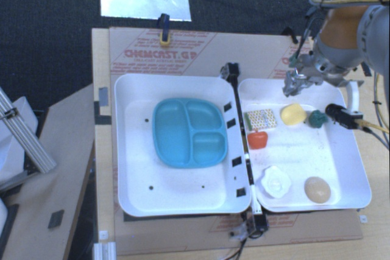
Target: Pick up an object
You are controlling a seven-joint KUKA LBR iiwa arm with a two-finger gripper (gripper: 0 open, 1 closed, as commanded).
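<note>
- Camera view, looking down at a slant: grey arm (372, 33) with an orange band reaches in from the right over the far part of the right bin (359, 182).
- Gripper (293, 87) sits above the far-left corner of the right bin, just far of the yellow object (293, 114). Nothing is seen held in it. Whether it is open or closed cannot be told from this angle.
- Right bin, far row, left to right: a flat speckled block (260, 119), the rounded yellow object, a small teal lump (316, 119). The yellow object and the teal lump lie close together and may be touching.
- A red object (258, 139) lies just near of the speckled block, close to the bin's left wall.
- Near row of the right bin: a white crumpled-looking piece (276, 181) on the left, a tan egg-shaped object (317, 189) on the right, apart from each other.
- Middle of the right bin between the two rows is bare white floor.
- Left bin (131, 149) holds a blue divided plate (183, 137), lying flat near its centre, with three compartments.
- The two bins stand side by side, touching along a seam with black clips (237, 125).
- Both bins rest on a brown printed board (158, 53) on the bench.
</note>
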